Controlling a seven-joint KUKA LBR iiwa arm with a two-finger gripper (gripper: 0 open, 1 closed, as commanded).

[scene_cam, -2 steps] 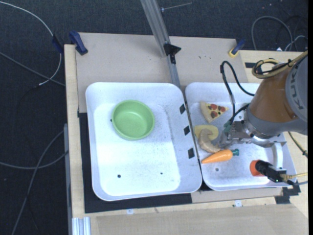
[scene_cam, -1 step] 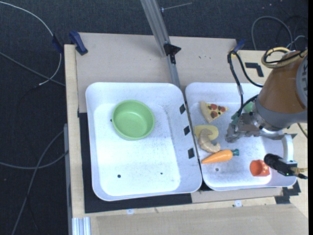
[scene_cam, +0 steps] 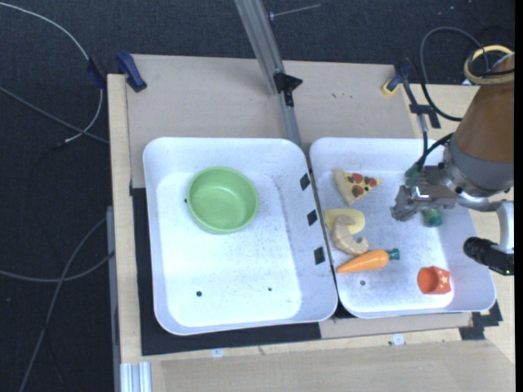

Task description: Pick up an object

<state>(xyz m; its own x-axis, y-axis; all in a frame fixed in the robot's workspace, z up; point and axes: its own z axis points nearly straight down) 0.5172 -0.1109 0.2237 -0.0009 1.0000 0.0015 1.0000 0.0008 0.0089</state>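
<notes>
The jaws [scene_cam: 411,205] hang low over the right bin [scene_cam: 482,300], near its right side; whether they stand wide or narrow cannot be told from this angle. A small green thing [scene_cam: 432,216] sits just beside them, partly hidden. To their left lies a pizza slice [scene_cam: 356,184], and below it a pale yellow curved piece [scene_cam: 346,229] touching an orange carrot [scene_cam: 365,260]. An orange-red object [scene_cam: 434,280] rests near the bin's lower right corner. The left bin [scene_cam: 163,300] holds a green bowl [scene_cam: 221,199]. Both bins sit on the counter [scene_cam: 204,96].
</notes>
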